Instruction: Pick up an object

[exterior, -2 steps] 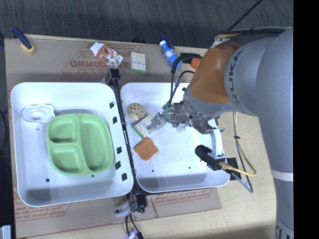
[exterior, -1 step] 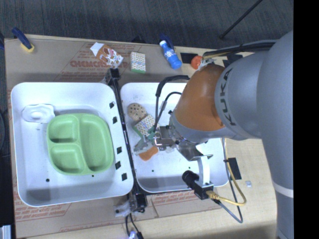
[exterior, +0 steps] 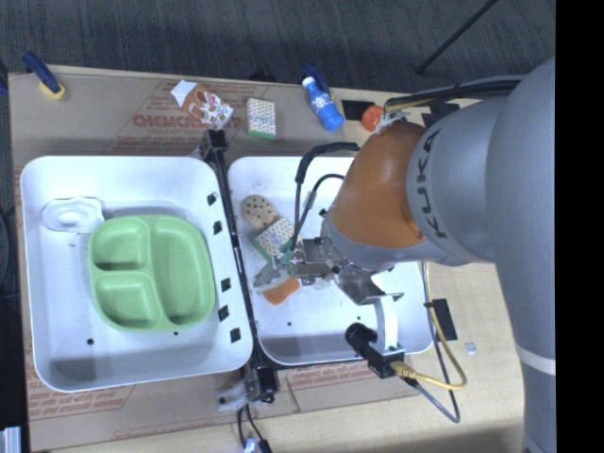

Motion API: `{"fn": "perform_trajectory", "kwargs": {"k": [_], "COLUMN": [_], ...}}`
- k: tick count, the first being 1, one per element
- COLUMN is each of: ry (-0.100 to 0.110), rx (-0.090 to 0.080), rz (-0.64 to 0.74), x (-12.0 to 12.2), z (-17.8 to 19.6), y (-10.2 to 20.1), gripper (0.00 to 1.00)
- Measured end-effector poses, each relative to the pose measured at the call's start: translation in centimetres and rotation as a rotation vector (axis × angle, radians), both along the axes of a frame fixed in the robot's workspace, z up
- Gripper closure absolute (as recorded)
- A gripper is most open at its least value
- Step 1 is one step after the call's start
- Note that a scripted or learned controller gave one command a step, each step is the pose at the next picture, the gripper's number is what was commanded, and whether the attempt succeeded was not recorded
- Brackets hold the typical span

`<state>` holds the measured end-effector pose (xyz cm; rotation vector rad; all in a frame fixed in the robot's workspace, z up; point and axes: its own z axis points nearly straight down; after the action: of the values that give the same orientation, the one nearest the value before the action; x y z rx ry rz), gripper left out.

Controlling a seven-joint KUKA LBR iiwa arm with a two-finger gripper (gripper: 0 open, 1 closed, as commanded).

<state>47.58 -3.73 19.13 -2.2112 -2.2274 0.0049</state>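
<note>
My gripper reaches down into the left part of the right bin, right above a small pile of objects. An orange piece lies just below the fingertips. A checkered packet lies just above them, and a round brown cookie-like disc sits further up. Whether anything sits between the fingertips is hidden by the clutter and the wrist. The orange band and grey arm cover the right half of this bin.
The left bin holds a green divided tray and a clear plastic lid. Behind the bins lie a snack packet, a small green box, a blue bottle and an orange ball.
</note>
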Motion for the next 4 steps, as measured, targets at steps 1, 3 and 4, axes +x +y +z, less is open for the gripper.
{"fn": "perform_trajectory", "kwargs": {"k": [1,3,4], "ry": [0.000,0.003,-0.004], "rx": [0.000,0.000,0.000], "rz": [0.000,0.005,-0.003], "x": [0.0,4.1,0.1], "z": [0.0,-6.8,2.8], "y": [0.0,-5.4,-9.2], "gripper": [0.00,1.00,1.00]}}
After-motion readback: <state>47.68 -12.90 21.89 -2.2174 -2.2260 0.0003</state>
